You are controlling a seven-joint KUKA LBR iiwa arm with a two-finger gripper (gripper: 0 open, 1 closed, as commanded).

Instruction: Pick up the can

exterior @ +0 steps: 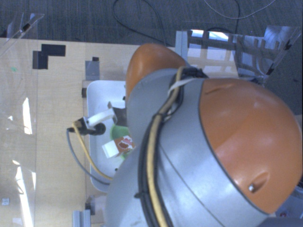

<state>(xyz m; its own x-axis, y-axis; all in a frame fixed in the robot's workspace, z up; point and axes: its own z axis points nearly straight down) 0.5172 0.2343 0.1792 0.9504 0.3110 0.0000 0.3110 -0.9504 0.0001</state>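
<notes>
Pale wood bench is seen at left, with a white bin [97, 91] largely covered by the arm [199, 150]. No can can be made out; green and red items [122, 138] are glimpsed. A reach seems underway; the can must be located next

Grey arm [189, 164] — orange caps, cables

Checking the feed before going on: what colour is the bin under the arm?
White, seen in the camera view: the bin shows left of the grey arm.
</notes>
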